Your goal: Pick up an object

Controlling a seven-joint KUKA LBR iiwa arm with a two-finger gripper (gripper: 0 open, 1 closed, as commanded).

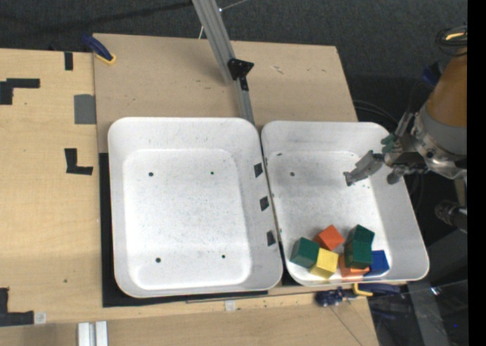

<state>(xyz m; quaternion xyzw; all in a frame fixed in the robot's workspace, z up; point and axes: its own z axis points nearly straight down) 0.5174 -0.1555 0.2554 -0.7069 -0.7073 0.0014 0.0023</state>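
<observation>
Small blocks (339, 251) – likely light, stiff, best pinched across flat sides – cluster at the right bin's (304, 147) six o'clock; the gripper (373, 168) hovers at two o'clock, spread and empty.

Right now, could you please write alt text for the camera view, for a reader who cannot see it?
The gripper hangs over the right bin, above its upper right part, holding nothing. A cluster of blocks, green, orange, yellow and blue, sits in that bin's lower right corner. The left bin lies beside it on the wooden bench.
</observation>
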